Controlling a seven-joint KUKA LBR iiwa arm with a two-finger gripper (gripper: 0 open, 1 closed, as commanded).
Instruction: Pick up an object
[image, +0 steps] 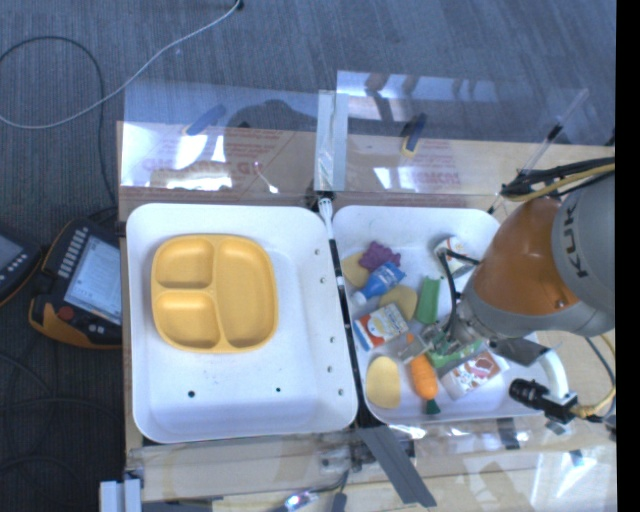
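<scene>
The right bin (400, 213) holds several small toys: a purple grape bunch (378, 256), a blue item (384, 280), a green bottle (428, 299), a white and red carton (380, 326), a pale yellow lemon (383, 381), an orange carrot (424, 378) and a white and red packet (472, 372). My gripper (447, 345) reaches down into this bin from the right. It sits low among the toys, just above the carrot and left of the packet. A green piece lies right under it. The orange wrist band (520, 270) hides the bin's right side.
The left bin (230, 400) carries a yellow divided plate (213, 292). A teach pendant (75, 285) lies on the floor at the far left. Clear panels stand behind both bins. A black part of the arm (535, 393) hangs over the right bin's front right corner.
</scene>
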